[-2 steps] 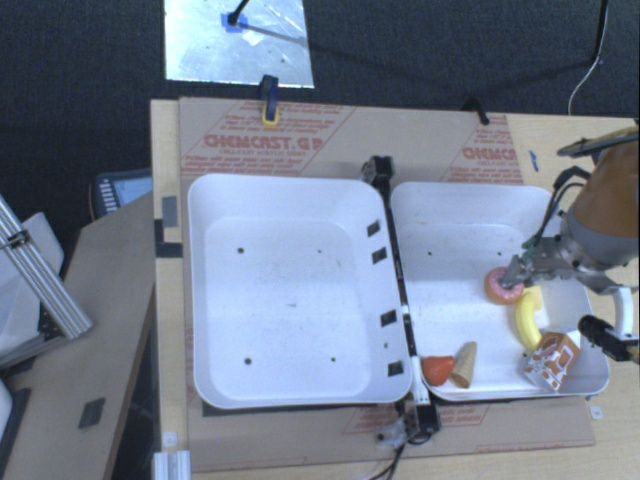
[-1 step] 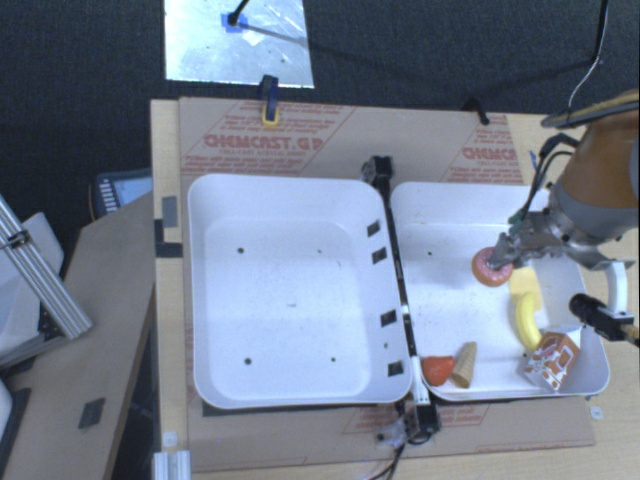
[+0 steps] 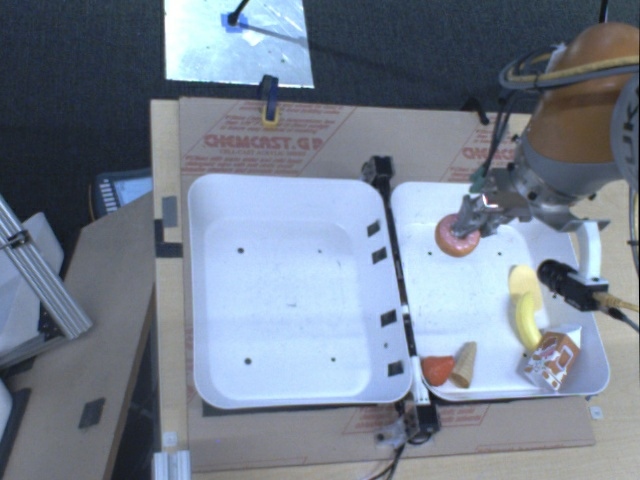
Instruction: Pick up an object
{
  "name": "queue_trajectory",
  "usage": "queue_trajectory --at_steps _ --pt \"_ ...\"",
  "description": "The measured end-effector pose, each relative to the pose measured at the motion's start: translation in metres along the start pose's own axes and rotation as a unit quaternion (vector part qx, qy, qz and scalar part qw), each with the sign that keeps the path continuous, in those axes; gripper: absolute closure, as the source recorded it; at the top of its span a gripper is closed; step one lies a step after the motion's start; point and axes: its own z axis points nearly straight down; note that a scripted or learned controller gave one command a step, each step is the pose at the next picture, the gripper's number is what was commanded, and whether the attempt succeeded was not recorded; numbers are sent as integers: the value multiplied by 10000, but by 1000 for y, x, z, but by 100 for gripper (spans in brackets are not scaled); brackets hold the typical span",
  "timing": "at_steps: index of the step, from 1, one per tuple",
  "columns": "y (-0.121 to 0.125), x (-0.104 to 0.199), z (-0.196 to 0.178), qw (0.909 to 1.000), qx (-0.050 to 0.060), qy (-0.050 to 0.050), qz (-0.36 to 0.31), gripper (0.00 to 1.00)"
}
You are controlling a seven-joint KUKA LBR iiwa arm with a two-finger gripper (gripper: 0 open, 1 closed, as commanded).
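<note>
1. The arm [image 3: 585,88] comes in from the right, grey body with the orange band up top, and its pincer [image 3: 468,220] is down in the right bin [image 3: 425,268], right on top of a round orange-red thing [image 3: 457,240], maybe a toy peach or tomato, hard to call.
2. Honestly can't tell if the pincer is spread or pressed together. The tips sit right at the upper edge of that round fruit and everything blurs into one blob there, so I won't claim it's pinching it.
3. Using the round fruit as the landmark: a yellow banana [image 3: 525,306] lies to its lower right, well apart, running roughly along the bin's length.
4. Past the banana's lower end, even farther from the fruit, there's a small brown and white patterned box [image 3: 550,360] in the bin's near right corner, just beside the banana tip.
5. Straight down from the fruit, by the bin's near wall, a tan cone [image 3: 464,365] that looks like an ice cream cone lies tilted, with a small red piece [image 3: 437,370] touching its left side.
6. Left of the fruit, across the black clips on the divide, is the left bin [image 3: 290,293].
7. Both bins sit on a cardboard sheet [image 3: 300,138] with red print, laid on the desk [image 3: 110,298].
8. Way up beyond the fruit, a yellow clamp [image 3: 270,103] bites the cardboard's far edge, with a shiny metal sheet [image 3: 238,26] behind it.
</note>
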Motion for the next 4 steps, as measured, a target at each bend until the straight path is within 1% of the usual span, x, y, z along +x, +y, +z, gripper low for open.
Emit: queue_trajectory --at_steps 1,2,3,4 --pt "53 -48 -91 10000 -10 -39 61 100" --pt "23 -124 15 9999 91 -19 106 100" --pt "14 -161 33 9999 62 -24 87 100" --pt "-34 -158 -2 9999 59 -17 81 100"
